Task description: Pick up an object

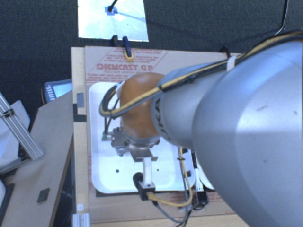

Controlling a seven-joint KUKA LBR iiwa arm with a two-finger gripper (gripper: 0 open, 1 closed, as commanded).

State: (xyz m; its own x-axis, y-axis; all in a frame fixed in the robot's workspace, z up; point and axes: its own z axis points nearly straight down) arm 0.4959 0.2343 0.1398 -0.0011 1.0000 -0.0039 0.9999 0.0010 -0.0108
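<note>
Claw (125,144) under the orange-banded wrist (137,108), over the left white bin (103,175); open or closed unclear.

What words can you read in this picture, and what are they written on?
"CHEMCAST GP": big red letters on the brown board behind the white bin.
Smaller red lines above that name, on the same board: too small to read.
Red print along the board's left edge, beside the bin: too blurred to read.
</note>
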